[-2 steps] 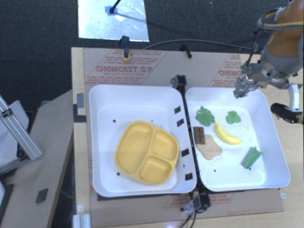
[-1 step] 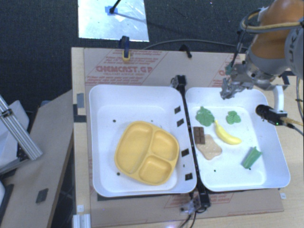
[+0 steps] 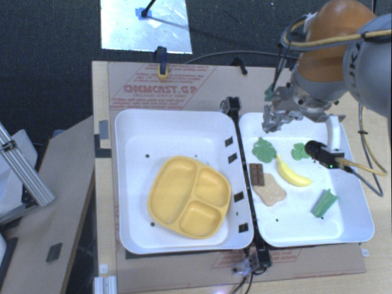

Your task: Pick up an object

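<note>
A banana (image 3: 293, 173) lies near the middle of the right bin (image 3: 355, 225), a green leaf (image 3: 264, 149) just to its left and a smaller green piece (image 3: 299, 151) just beyond it. A brown bar (image 3: 257, 174) and a tan slice (image 3: 270, 193) sit at the bin's left side, touching each other; a green stalk (image 3: 324, 203) rests toward the near right. The end effector (image 3: 274, 122) hangs over the bin's far left corner, above the leaf, with nothing visible in it; how wide it stands cannot be told. The left bin (image 3: 138, 139) holds a yellow tray (image 3: 190, 196). Both bins sit on the counter (image 3: 73, 158).
</note>
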{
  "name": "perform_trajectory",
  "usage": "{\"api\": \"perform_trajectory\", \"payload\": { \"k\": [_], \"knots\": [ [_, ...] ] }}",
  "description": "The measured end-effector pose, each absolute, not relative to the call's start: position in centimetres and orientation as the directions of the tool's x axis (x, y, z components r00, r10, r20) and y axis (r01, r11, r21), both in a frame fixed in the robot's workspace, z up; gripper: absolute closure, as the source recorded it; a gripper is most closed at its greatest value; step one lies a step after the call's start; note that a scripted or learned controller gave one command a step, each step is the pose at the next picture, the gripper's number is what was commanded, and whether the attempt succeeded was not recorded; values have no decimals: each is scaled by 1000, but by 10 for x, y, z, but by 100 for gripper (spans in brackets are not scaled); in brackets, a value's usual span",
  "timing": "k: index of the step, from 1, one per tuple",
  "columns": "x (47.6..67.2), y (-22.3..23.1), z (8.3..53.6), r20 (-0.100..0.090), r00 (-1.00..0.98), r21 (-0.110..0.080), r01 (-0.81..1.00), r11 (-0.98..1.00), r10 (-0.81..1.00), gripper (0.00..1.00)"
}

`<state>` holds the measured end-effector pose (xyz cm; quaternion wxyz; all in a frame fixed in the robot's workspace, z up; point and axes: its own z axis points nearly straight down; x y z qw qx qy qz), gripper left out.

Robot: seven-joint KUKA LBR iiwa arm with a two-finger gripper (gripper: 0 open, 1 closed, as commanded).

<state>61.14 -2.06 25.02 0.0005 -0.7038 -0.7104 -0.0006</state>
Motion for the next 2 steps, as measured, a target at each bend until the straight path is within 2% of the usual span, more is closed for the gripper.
{"api": "perform_trajectory", "payload": {
  "k": [2],
  "knots": [
    [585,86,244,1,-9,0,1000,9,1000,100]
  ]
}}
